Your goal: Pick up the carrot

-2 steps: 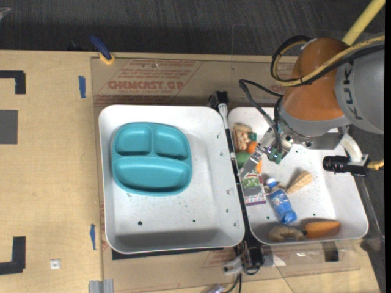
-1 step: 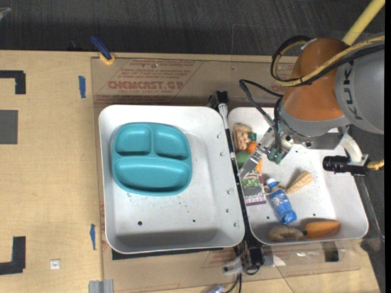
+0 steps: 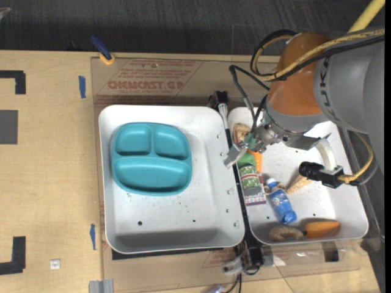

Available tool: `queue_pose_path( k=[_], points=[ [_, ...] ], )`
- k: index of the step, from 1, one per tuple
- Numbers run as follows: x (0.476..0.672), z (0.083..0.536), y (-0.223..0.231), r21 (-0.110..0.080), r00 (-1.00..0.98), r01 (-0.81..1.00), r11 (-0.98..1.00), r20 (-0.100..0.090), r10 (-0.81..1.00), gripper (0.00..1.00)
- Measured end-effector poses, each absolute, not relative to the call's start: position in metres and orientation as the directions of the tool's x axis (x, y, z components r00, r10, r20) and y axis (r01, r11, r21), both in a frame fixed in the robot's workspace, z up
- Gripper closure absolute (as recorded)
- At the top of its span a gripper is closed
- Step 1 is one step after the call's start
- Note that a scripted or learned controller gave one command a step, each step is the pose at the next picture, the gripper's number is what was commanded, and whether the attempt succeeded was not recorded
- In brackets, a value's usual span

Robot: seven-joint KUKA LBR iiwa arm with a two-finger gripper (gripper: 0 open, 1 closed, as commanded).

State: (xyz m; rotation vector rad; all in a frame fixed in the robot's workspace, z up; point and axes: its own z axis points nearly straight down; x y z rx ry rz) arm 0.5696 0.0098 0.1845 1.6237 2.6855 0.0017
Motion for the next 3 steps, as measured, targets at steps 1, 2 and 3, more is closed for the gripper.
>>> queue_pose_path(
  k=[1, 2, 3],
  points=[
    [0.570, 0.185, 0.009, 0.002, -0.464, 0.886, 0.464, -0.003, 0.886, 0.00],
    [0.570, 0.185, 0.009, 0.002, -0.464, 0.886, 0.464, -0.003, 0.886, 0.00],
    [0.606, 0.185, -0.047, 0.003, -0.122, 0.993, 0.122, -0.004, 0.993, 0.00]
  ],
)
